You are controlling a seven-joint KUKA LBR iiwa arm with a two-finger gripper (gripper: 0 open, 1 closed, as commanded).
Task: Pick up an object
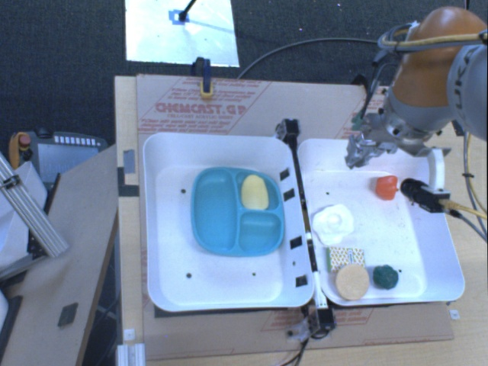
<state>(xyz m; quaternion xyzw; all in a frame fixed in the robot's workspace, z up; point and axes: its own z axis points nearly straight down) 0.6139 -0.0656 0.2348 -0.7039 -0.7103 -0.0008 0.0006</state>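
Over the back-left part of the right bin [451, 274], the tool [358, 157] hangs just above the white floor. It's a blurry grey lump from this angle, so I honestly can't tell if it's apart or together, and I see nothing in it. The arm [436, 59] comes in from the right and gets cut off by the edge of the view.

The closest loose thing is a small orange piece [386, 187], near the tool on its right and not touching it. Further forward there's a white lump [333, 223] and a patterned square [343, 255], which is partly covered by a tan disc [352, 281]. A dark green ball [385, 277] sits just beside the disc. They're all too small for me to say what they are.

The left bin [171, 280] holds a blue divided plate [221, 216] with a yellow thing [255, 192] in its back-right compartment. Both bins sit on the desk [127, 227].
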